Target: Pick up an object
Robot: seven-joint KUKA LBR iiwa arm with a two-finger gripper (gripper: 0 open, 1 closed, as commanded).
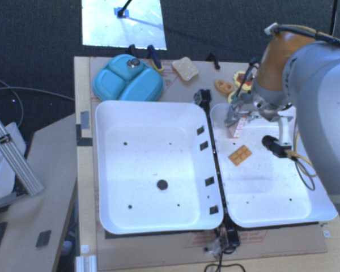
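Observation:
My gripper (234,117) hangs over the far left corner of the right bin (272,205), below the arm's orange band. Directly under it, touching or nearly touching its tip, lies a small pink and white block (237,130). An orange waffle-like square (240,154) rests flat on the bin floor a little nearer the front. A small dark round piece (162,184) sits alone on the floor of the left bin (130,208). Whether the block is gripped cannot be made out.
Behind the bins on the bench lie a blue lidded container (127,79), a toast slice (185,68), an orange ring-shaped toy (224,85) and a yellow and red toy (242,79). A black cable fitting (272,144) hangs by the arm. Black clips (207,146) line the wall between the bins.

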